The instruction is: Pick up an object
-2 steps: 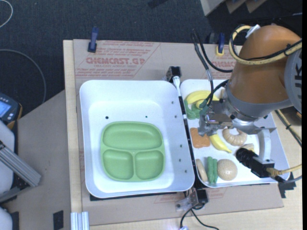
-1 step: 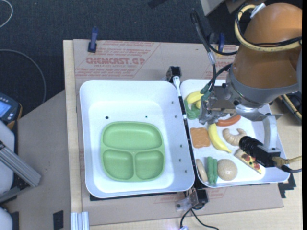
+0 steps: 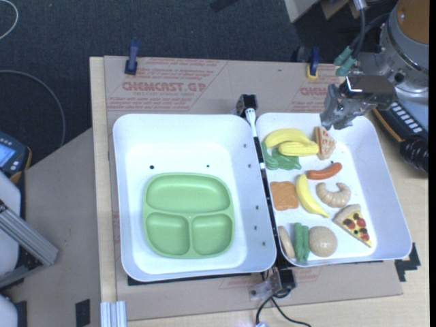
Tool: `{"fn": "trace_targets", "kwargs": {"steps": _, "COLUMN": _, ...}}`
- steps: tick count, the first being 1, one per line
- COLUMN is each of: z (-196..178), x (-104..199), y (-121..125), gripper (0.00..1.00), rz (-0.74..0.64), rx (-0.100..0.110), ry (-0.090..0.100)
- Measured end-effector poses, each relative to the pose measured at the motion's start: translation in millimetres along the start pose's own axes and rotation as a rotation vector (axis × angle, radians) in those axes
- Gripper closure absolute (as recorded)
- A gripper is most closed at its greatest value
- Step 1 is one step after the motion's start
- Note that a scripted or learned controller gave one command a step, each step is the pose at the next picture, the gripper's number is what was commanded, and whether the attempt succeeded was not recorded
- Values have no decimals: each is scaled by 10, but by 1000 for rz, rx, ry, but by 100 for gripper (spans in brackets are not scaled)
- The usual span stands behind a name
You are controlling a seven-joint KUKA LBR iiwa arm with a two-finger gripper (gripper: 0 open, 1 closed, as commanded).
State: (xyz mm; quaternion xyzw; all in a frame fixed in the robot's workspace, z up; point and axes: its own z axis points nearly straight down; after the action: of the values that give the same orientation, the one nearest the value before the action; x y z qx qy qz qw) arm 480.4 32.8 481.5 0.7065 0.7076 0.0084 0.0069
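Reading "CHEMCAST GP", brown board (image 3: 163,84), jaws (image 3: 335,120) above

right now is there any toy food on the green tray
No, the green tray sits bare in the left bin, while the toy food lies in the right bin.

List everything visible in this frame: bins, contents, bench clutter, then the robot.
bins: 2, white, side by side on the board
tray: 1, green, three compartments, in the left bin
bananas: 2, yellow, right bin, one far, one middle
corn: 1, yellow, right bin, far part
greens: 1, green, beside the corn
sausage: 1, red, right bin, middle
toast: 1, orange-brown, right bin, left side
croissant: 1, tan, right bin, middle
pizza slices: 2, one near edge, one far
bun: 1, tan, near edge
clamps: 2, blue, far edge of board
gripper: 1, grey, above the right bin's far edge
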Motion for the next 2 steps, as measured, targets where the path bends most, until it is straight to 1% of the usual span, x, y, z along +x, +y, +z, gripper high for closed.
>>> {"fn": "trace_targets", "kwargs": {"steps": 1, "z": 1484, "x": 462, "y": -57, "gripper": 100, "rz": -3, "rx": 36, "ry": -4}}
{"fn": "trace_targets", "kwargs": {"steps": 2, "z": 622, "x": -133, "y": -18, "gripper": 100, "rz": 7, "rx": 11, "ry": -3}}
